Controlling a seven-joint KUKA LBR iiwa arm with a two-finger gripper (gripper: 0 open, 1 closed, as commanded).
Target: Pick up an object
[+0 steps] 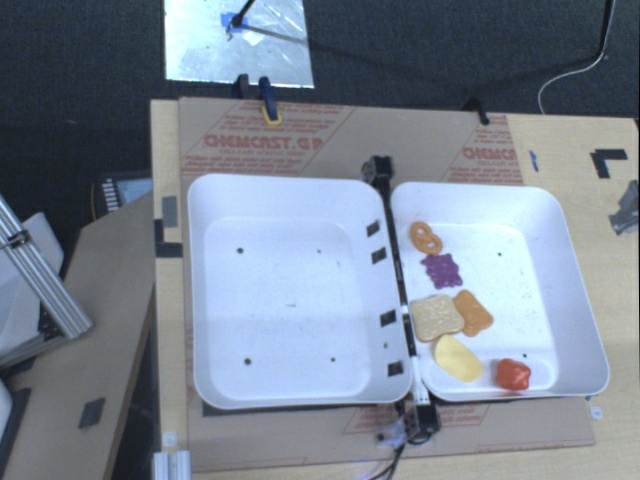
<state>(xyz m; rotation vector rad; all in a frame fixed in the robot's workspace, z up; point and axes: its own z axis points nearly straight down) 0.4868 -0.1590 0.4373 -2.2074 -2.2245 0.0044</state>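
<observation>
I see six small items bunched at the left side of the right bin (560, 268), the gripper (627, 208) barely peeking in at frame right, its state unreadable.

Two white bins: left bin (215, 218), right bin (560, 238). Six food pieces: pretzel (425, 237), purple piece (441, 269), toast (437, 317), orange piece (473, 313), yellow piece (458, 359), red piece (512, 373).

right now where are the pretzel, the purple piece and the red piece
pretzel (425, 237), camera view, on its middle
purple piece (441, 269), camera view, on its centre
red piece (512, 373), camera view, on its top face
</observation>
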